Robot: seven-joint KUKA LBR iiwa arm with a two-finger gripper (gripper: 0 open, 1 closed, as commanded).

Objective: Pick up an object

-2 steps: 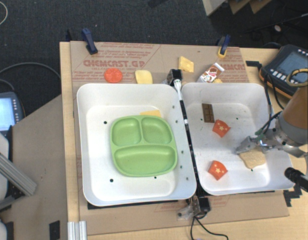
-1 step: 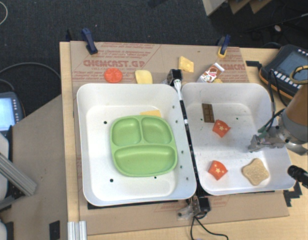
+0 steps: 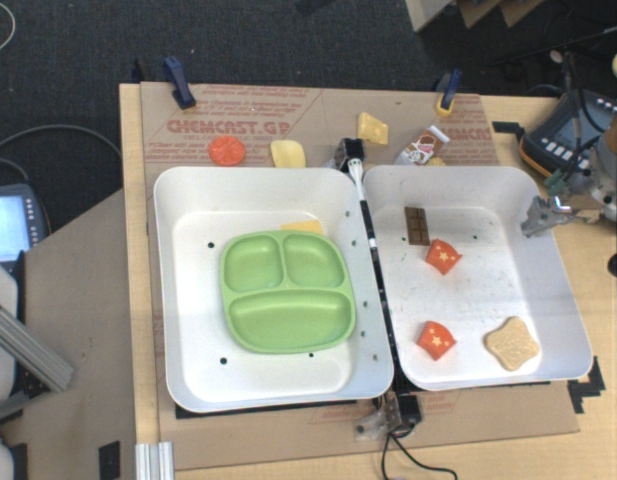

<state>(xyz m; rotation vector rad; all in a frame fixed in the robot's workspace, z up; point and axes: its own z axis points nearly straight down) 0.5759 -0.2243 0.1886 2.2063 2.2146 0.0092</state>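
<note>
My end effector (image 3: 540, 215) hovers at the right bin's (image 3: 578, 313) far right rim; I cannot tell its state. I am only approaching. Next I must descend over something, perhaps the nearer strawberry (image 3: 443, 257).

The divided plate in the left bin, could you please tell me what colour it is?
Light green; the divided plate shows clearly in the camera view.

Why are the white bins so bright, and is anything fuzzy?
In the camera view, overhead light washes out the left bin and right bin, so their floors look nearly flat white; the green plate casts only a soft shadow; the end effector at the right edge is slightly blurred.
</note>
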